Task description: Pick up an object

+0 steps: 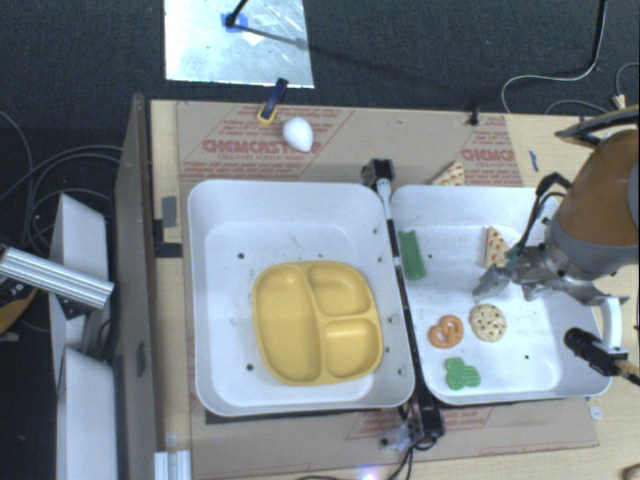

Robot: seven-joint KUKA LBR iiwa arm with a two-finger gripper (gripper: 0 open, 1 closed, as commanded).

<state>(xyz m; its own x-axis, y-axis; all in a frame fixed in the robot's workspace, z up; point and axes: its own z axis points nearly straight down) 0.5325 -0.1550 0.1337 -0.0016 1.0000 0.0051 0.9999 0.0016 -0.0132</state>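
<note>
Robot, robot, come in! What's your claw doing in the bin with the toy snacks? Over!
Gripper low in right bin, nothing seen between its fingers. Cookie just below it, pretzel beside. Cracker close above.

My jaws (497, 286) hang in the right bin (570, 373), just at twelve o'clock of the cookie (487, 322), the pretzel (446, 331) at its nine.
</note>
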